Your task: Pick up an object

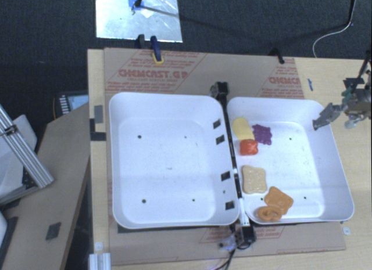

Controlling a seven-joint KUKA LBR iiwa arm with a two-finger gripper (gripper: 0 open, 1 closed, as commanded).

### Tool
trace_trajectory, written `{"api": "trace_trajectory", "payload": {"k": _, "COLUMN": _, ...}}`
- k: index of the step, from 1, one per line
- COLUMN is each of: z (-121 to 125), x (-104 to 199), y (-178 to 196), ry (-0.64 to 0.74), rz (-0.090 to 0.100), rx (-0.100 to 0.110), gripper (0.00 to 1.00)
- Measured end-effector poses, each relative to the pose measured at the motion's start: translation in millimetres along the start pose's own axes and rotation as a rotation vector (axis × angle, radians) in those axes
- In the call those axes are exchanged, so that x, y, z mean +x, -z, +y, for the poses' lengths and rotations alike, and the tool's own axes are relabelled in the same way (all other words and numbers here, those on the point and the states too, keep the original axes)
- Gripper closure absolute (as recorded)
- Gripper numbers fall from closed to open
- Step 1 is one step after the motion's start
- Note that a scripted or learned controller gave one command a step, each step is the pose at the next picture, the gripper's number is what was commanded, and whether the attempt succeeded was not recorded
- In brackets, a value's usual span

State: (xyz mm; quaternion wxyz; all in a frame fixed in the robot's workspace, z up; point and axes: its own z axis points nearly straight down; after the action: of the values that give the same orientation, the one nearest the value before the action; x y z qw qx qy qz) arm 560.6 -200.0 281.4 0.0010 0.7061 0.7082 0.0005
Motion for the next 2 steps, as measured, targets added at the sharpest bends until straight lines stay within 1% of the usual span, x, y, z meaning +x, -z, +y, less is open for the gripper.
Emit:
{"api": "trace_trajectory", "payload": {"k": 1, "z": 65.5, "x": -6.3, "y": 146.7, "ry": 0.004, "rz": -0.006, "rx": -0.018, "gripper": 0.0}}
{"api": "trace_trajectory", "payload": {"k": 2, "z": 0.0, "x": -7.5, "y": 263.7, "ry": -0.003, "rz": -0.005, "rx": -0.015, "gripper": 0.0}}
